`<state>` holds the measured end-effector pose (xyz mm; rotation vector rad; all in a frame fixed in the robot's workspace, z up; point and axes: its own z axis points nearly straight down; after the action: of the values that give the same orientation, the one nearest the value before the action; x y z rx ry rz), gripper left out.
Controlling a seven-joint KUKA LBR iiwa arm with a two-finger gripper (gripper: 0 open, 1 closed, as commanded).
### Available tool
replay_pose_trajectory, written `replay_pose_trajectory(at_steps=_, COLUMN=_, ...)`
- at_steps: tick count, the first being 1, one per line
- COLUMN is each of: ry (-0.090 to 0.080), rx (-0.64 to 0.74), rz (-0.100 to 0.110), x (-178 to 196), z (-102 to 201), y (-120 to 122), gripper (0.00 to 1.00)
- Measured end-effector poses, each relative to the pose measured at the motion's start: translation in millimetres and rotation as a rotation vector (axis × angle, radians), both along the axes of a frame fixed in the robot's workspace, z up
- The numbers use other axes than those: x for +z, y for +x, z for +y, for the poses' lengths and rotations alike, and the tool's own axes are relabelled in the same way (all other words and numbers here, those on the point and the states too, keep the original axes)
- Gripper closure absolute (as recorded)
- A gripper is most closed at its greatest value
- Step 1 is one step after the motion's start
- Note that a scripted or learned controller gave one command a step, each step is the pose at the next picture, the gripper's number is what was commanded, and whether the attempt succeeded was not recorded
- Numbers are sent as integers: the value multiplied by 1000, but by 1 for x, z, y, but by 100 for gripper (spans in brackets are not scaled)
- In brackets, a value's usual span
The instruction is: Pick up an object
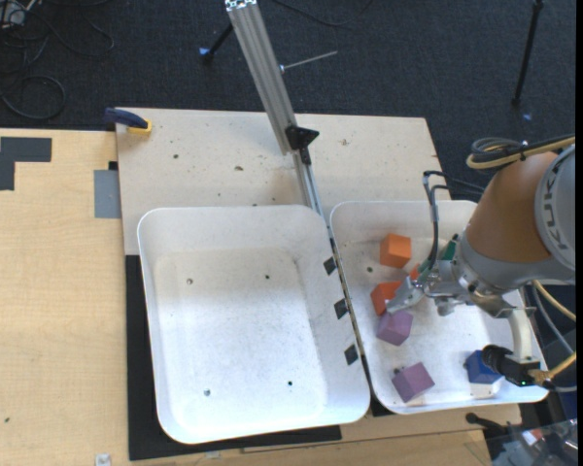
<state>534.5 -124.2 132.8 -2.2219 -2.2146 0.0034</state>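
**Listener:** Where is the gripper, and what is near it?

**Operator:** I see the gripper [405, 299] low in the right bin [447, 396], at the end of the arm [510, 226] reaching in from the right. It sits just beside a red-orange block [382, 296] and just above a purple block [395, 327]. I cannot tell whether its fingers are spread or pressed together, and I see nothing held between them.

**Listener:** Why there?

**Operator:** I judge it is lined up over the small cluster in the middle of that bin, where a downward grab has the best odds. An orange cube [395, 249] sits further back, a second purple block [412, 381] near the front rim, a blue block [481, 367] at the front right. The left bin [175, 236] holds no blocks.

**Listener:** Which way does the nearest block point?

**Operator:** The red-orange block looks roughly cubic and partly hidden by the gripper, so I cannot name a long axis. It sits turned at a slant to the bin walls.
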Motion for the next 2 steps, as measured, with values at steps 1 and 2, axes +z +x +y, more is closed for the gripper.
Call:
replay_pose_trajectory(at_steps=1, ry=0, rx=-8, rz=-2, x=12, z=-3, y=0, gripper=100)
replay_pose_trajectory(at_steps=2, ry=-2, rx=4, rz=-8, x=74, z=1, y=0, gripper=100)
